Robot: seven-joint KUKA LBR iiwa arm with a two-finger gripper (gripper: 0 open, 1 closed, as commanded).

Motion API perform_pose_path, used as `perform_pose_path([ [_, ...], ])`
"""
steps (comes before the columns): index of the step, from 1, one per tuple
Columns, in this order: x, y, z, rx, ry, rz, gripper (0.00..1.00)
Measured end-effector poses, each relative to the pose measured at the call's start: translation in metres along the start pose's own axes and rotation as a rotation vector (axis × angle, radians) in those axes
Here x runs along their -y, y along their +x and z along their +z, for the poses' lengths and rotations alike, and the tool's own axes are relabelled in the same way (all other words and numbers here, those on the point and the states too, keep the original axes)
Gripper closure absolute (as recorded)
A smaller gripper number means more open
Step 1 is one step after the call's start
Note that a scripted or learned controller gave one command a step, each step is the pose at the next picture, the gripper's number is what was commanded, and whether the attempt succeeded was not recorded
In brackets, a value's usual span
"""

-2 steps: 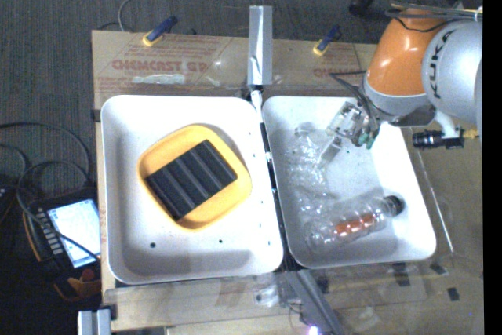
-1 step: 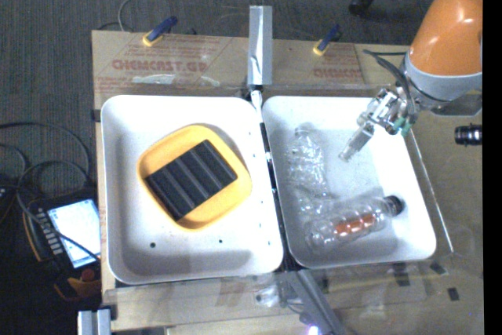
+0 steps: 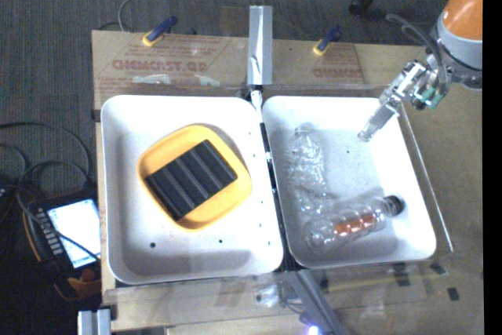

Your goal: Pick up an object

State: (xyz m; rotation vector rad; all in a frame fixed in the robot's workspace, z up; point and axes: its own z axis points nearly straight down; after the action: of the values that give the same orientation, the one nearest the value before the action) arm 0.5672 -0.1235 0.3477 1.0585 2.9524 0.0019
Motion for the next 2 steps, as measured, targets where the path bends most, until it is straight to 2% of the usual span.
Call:
perform_pose_path([
  [1, -0.036, -0.003, 0.132, -0.004, 0.003, 0.022, 0.0],
  [2, -0.058, -0.032, 0.229, -0.005, 0.002, 0.148, 0.0],
])
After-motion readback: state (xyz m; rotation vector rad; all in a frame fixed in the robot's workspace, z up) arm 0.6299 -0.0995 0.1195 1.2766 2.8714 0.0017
